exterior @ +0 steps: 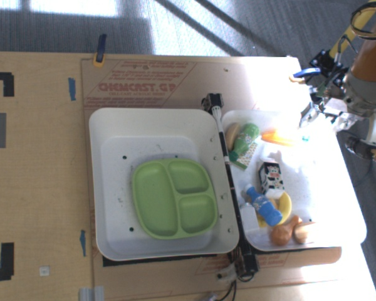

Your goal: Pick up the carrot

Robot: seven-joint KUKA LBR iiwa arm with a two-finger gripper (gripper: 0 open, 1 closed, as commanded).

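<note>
The carrot (277, 137) is a short orange piece lying flat near the far edge of the right bin (319, 187), just right of a green bottle (245, 142). My gripper (319, 117) hangs over the bin's far right corner, up and to the right of the carrot and apart from it. Its two fingers stand spread, open, with nothing between them. The grey arm with its orange band (367, 68) comes in from the upper right.
The right bin also holds a black-and-white carton (272, 175), a blue bottle (265, 206), a yellow piece (282, 202) and two brownish round items (289, 232) at the near end. A green divided plate (174, 197) lies in the left bin (113, 168).
</note>
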